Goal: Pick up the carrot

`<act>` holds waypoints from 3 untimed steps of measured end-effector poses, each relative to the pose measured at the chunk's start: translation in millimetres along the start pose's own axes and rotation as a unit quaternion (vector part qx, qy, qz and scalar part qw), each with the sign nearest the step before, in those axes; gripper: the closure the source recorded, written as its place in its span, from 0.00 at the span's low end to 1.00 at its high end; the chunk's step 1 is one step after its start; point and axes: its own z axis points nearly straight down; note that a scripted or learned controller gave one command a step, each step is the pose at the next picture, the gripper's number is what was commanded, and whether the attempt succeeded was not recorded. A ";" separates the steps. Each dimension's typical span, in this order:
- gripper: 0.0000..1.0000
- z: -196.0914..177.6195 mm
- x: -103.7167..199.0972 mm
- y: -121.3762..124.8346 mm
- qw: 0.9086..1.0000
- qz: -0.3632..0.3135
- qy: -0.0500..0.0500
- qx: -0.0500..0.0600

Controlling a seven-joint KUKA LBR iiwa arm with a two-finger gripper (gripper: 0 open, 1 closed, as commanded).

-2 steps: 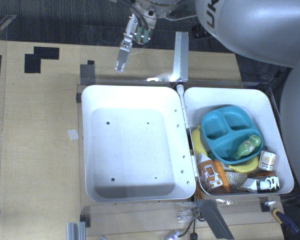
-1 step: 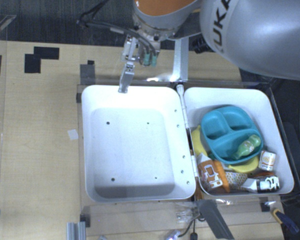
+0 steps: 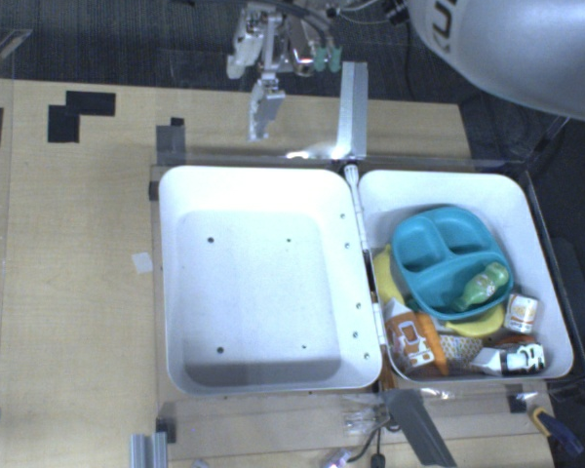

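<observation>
Overhead, the gripper (image 3: 264, 115) hung beyond the 12 o'clock rim of the left bin (image 3: 253, 281), over the dark strip past the bench, with the grey arm (image 3: 507, 27) sweeping in from the 2 o'clock corner of the view. Whether the gripper was open or closed could not be told from this slant, and nothing showed in its grasp. The carrot (image 3: 455, 351) seemed to be the orange sliver low in the right bin (image 3: 526, 198), toward that bin's 6 o'clock edge (it was small and half buried, so the reading is unsure). It lay well apart from the gripper, off at about 5 o'clock from it, with the wall between the bins in between. A yellow plate (image 3: 468, 322) overlapped the carrot's 12 o'clock side, and a teal divided dish (image 3: 444, 252) sat on top of that plate. A green bottle (image 3: 486, 284) lay tilted in the dish's 4 o'clock compartment. Just beside the carrot at 9 o'clock lay a brown packet (image 3: 411, 339) with white print, and at 3 o'clock a black and white tube (image 3: 512, 361) rested on its side. A small jar (image 3: 522, 312) stood near the bin's 4 o'clock wall, just above the tube.
</observation>
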 end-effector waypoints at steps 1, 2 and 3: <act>0.00 1.0 -18.8 -2.5 0.986 -0.165 0.000 0.000; 0.00 0.8 -18.8 -2.5 0.986 -0.165 0.000 0.000; 0.00 0.3 -18.7 -2.2 0.937 -0.349 0.000 -0.001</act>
